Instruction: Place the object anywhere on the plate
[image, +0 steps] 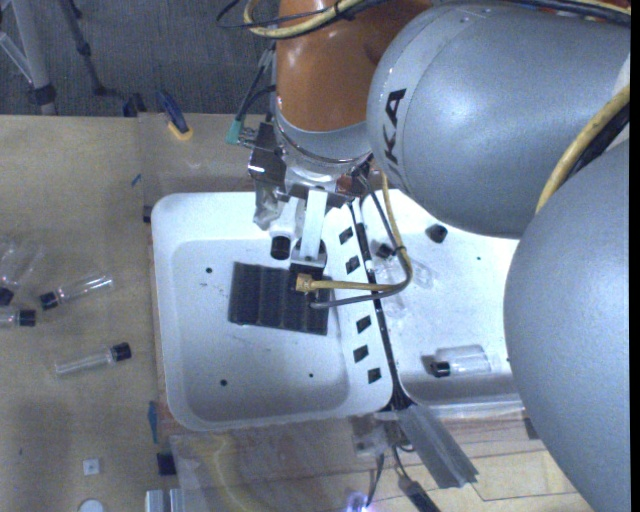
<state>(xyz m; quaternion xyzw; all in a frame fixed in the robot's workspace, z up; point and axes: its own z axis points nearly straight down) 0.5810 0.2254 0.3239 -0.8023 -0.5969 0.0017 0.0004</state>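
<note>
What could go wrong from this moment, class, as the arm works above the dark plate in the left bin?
1. The pincer hangs at the dark plate's upper right edge, so a release there might miss the plate.
2. The brass tube crosses the plate's corner and could snag or nudge it.
3. The arm hides much of the right bin.

A pale wooden counter (80, 160) spreads out to the left of the jaws and runs on below them, its surface evenly lit and faintly grained — with a raised strip of lighter boards (470, 430) along its near edge, below and to the right of the jaws. Above the jaws, past the counter's far edge, lies a dark grey carpeted floor (150, 50), where the thin metal legs of a stand (40, 60) rise at the far left — well apart from the jaws.
</note>
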